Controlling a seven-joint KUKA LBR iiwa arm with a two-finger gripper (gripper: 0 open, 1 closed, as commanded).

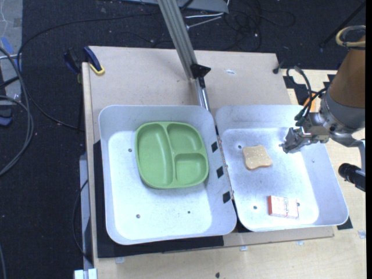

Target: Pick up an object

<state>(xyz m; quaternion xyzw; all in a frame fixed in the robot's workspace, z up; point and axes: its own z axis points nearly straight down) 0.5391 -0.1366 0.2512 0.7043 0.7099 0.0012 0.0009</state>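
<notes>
Right of centre frame: gripper (289, 145) poised low over the right-hand bin (325, 176), near that bin's upper right area; how wide it stands, too small and dark to tell. Nothing seen gripped. Just left of it and apart, a tan slice of toast (256, 157) lying flat on the bin floor. Lower down, toward the bin's bottom edge, a small red-and-white box (283, 206), well apart from the gripper. Across the divide, in the left-hand bin (116, 214), a green divided plate (172, 154) with three compartments, resting flat. Beneath both bins, the pale wooden surface (139, 74), with a blue-and-yellow clamp (93, 61) at upper left.
</notes>
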